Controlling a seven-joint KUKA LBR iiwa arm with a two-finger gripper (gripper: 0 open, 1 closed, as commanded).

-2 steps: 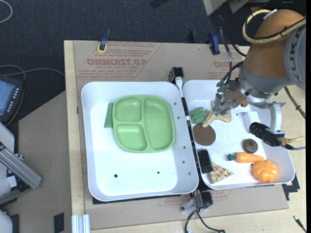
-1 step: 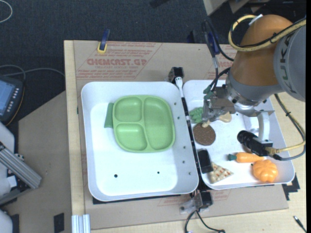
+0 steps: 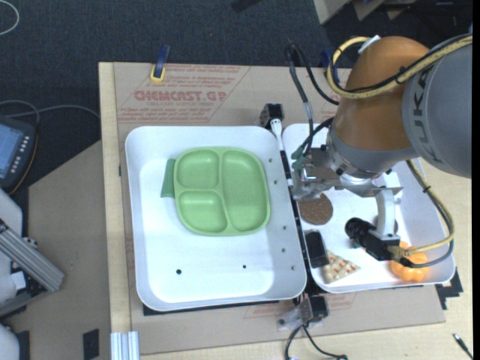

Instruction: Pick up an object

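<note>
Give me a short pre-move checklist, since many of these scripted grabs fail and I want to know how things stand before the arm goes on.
1. End effector over the right bin: ok, it sits at that bin's left part.
2. A thing is near to grab: ok, a brown round disc lies just below the end effector.
3. Object held between the fingers: cannot tell, the wrist hides them.
4. Other pickable things in the right bin: ok, a pizza-slice toy and an orange piece lie near its front edge.
5. Left bin contents out of the way: ok, the green divided plate lies apart from the arm.
</note>
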